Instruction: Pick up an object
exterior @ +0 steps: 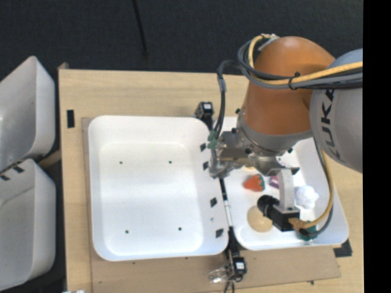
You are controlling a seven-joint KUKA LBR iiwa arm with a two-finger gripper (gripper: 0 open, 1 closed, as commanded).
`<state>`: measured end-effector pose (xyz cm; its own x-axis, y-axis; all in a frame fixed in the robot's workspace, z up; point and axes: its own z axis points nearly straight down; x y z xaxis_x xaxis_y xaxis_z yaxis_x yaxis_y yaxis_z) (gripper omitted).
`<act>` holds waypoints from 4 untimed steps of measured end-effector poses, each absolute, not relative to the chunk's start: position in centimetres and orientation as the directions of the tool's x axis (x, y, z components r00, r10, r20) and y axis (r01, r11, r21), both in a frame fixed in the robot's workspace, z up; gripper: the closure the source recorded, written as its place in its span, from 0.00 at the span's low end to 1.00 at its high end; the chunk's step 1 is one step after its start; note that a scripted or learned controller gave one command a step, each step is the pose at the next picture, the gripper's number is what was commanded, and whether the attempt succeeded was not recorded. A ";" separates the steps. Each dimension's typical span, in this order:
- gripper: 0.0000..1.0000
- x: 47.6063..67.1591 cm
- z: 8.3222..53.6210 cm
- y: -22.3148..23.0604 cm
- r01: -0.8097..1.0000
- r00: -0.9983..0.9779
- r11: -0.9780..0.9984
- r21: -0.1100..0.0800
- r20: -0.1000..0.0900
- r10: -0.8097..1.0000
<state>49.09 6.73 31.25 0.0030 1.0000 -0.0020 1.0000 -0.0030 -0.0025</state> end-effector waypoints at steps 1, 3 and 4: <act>1.00 49.0 27.1 0.8 1.000 0.006 -0.006 -0.003 -0.003 1.000; 1.00 50.3 45.5 11.1 1.000 -0.010 0.010 0.009 0.003 1.000; 1.00 50.3 34.6 7.7 1.000 0.003 -0.003 -0.010 -0.003 1.000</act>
